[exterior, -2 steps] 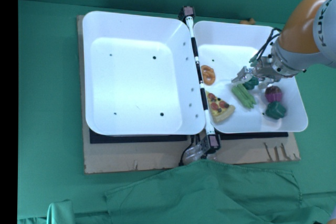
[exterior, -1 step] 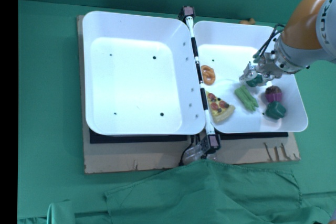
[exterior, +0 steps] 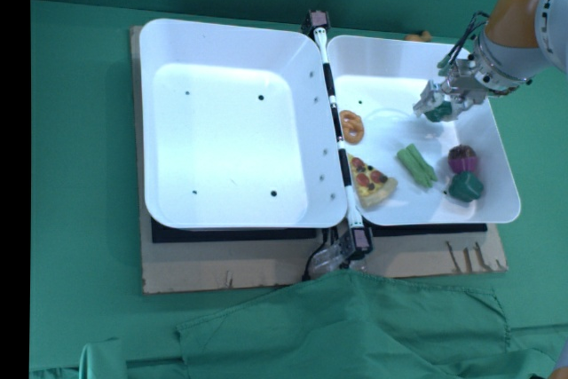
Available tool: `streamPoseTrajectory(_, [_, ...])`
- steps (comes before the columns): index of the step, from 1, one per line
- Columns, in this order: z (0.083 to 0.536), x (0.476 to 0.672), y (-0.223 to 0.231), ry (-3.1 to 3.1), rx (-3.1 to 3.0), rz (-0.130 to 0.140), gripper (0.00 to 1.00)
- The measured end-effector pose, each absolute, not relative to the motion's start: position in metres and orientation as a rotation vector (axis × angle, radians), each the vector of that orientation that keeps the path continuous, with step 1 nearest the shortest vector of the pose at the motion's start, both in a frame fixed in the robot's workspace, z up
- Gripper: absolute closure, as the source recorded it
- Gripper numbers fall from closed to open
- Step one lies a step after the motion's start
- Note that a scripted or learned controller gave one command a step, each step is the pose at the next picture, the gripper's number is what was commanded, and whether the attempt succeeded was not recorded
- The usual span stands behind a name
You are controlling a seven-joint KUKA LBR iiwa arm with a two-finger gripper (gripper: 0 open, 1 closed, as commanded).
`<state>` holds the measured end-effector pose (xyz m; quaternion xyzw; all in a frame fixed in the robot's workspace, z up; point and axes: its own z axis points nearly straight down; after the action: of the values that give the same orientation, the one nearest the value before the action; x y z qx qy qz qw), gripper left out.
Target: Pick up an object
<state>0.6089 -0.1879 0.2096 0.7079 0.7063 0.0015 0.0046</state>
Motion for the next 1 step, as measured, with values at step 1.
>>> streamPoseTrajectory(1, [0.2755, 0.6151, -0.1865, 2.219, 2.206, 0.009, 1.0])
